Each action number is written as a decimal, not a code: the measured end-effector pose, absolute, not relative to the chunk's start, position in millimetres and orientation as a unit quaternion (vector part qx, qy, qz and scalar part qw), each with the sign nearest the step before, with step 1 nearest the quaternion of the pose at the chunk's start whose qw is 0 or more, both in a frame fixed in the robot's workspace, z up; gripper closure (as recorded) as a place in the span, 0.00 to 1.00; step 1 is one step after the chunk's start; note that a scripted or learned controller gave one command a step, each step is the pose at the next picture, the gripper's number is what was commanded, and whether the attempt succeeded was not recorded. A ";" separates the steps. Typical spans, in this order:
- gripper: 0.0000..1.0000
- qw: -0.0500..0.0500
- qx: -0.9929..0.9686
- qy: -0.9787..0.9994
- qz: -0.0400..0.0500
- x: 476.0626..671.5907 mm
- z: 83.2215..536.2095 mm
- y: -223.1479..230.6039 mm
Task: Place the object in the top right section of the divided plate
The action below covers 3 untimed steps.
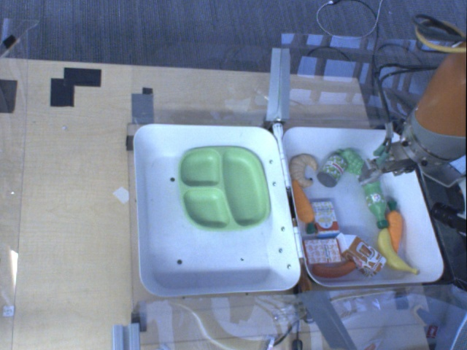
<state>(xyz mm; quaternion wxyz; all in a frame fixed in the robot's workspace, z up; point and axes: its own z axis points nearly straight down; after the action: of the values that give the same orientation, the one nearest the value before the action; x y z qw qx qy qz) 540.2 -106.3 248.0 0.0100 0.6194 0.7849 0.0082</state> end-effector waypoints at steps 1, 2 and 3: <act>0.00 0.010 0.619 0.785 0.008 540.1 247.9 -106.3; 1.00 0.012 0.617 0.787 0.010 542.0 259.2 -105.2; 0.00 0.012 0.617 0.787 0.010 542.0 259.2 -105.2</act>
<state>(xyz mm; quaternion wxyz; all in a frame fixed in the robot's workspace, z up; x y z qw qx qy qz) 542.0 -105.2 259.2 0.0120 0.6168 0.7870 0.0097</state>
